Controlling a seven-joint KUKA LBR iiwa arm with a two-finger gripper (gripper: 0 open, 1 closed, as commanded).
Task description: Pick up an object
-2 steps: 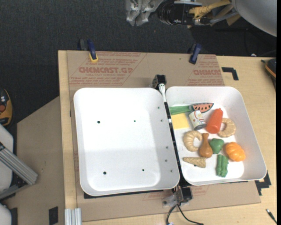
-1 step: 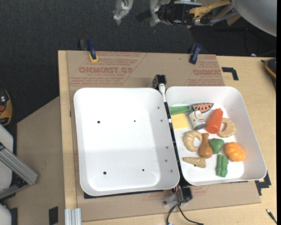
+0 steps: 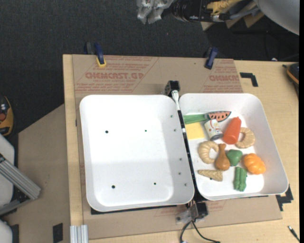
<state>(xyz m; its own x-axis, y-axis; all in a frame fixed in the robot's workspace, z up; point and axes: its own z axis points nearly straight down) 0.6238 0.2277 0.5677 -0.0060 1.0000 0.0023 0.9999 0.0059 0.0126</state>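
The grey metal two-finger gripper (image 3: pixel 151 10) is seen at the top edge, above the bench. Whether it is open cannot be told. Plastic toy foods, among them an orange carrot (image 3: pixel 232 130), are gathered in the right white shallow bin (image 3: pixel 270 156).

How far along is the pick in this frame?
Not started, by the look of it. The gripper hangs high beyond the bench, away from both bins. The toy foods, such as the red pepper and drumstick, all lie in the right bin. The whole pick remains.

free: we see open floor across the left bin (image 3: pixel 128 152) | blocked: toy food crowds the right bin (image 3: pixel 266 137), carrot (image 3: pixel 232 130) to orange (image 3: pixel 253 163) | gap: its far corner by the rim lies bare
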